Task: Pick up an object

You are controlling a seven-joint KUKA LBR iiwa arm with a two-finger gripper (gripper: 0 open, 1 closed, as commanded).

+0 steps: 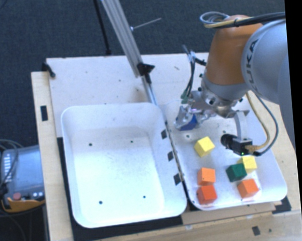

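The arm (pixel 239 53) enters from 3 o'clock and bends down over the upper part of the right bin (pixel 271 191). The gripper (pixel 189 117) sits at the bin's 11 o'clock corner, close to the divider between the two bins. A blue object (pixel 188 122) lies directly at the gripper tip; whether it is between the fingers cannot be told, nor whether the fingers are released or clenched.

Remaining objects in the right bin, all apart from the gripper:
- Yellow cube (pixel 204 146), at the bin's centre, at 5 o'clock from the gripper.
- Two orange cubes (pixel 206 176) (pixel 207 194), stacked in line toward 6 o'clock, near the divider.
- Green cube (pixel 236 172), touching a smaller yellow block (pixel 249 162) at its 2 o'clock.
- Orange cube (pixel 248 187), at the 5 o'clock corner.

The left bin (pixel 118 164) lies at 9 o'clock from the right bin.
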